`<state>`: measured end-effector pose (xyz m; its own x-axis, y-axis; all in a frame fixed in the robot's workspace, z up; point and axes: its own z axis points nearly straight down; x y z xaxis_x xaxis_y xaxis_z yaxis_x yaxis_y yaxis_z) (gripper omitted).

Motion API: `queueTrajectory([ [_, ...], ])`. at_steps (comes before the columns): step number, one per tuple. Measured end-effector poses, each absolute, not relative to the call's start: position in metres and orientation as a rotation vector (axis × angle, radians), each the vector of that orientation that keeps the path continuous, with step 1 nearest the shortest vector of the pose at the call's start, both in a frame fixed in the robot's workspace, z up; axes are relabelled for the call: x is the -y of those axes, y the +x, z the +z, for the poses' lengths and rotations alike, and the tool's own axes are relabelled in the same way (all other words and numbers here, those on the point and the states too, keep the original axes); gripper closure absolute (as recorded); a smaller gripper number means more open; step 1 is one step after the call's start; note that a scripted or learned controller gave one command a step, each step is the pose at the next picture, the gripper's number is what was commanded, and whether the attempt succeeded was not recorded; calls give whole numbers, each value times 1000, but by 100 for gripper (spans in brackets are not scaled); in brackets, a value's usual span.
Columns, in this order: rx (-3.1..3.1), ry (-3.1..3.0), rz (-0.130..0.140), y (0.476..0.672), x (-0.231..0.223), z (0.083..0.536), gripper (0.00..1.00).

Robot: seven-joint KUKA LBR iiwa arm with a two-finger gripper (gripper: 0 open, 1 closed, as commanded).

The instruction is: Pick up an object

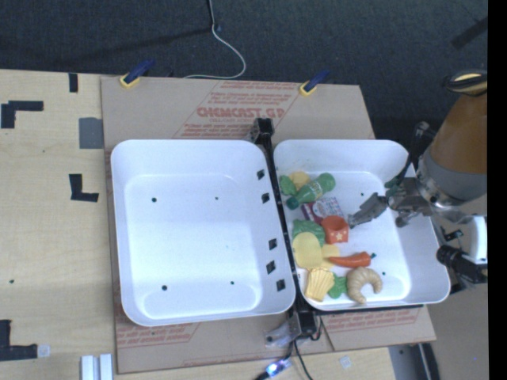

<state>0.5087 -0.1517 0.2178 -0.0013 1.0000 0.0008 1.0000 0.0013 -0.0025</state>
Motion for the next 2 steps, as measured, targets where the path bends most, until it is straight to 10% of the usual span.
queueTrajectory([
  [1, 2224, -2210, 5, 566, 105, 114, 0],
  [2, 2222, -2217, 3, 566, 108, 130, 100],
])
